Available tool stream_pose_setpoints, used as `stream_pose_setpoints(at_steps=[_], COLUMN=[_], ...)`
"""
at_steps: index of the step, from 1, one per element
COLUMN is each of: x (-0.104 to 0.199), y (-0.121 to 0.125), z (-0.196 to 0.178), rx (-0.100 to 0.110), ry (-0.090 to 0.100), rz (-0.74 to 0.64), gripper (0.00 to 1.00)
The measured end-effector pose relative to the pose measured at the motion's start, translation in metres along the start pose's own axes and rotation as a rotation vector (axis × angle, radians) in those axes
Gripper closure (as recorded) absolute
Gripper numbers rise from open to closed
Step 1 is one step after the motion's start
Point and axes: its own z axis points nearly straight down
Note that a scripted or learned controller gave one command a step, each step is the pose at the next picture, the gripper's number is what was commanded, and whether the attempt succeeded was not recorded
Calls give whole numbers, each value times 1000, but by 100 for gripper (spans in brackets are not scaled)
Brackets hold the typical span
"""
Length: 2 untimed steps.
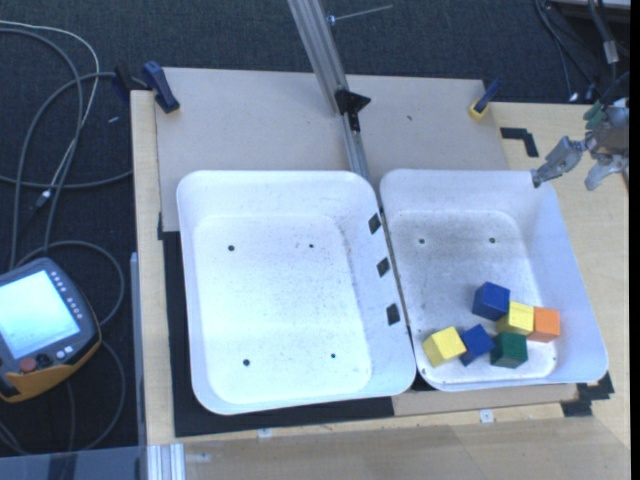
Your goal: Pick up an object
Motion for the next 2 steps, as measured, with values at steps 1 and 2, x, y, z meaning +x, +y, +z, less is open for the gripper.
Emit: stream_pose_setpoints(at_steps=[1, 2], x=[37, 34], y=[51, 50], z=[24, 10], rx=[-2, -5], ry=[1, -3], rz=[-4, -1], gripper=[0, 100])
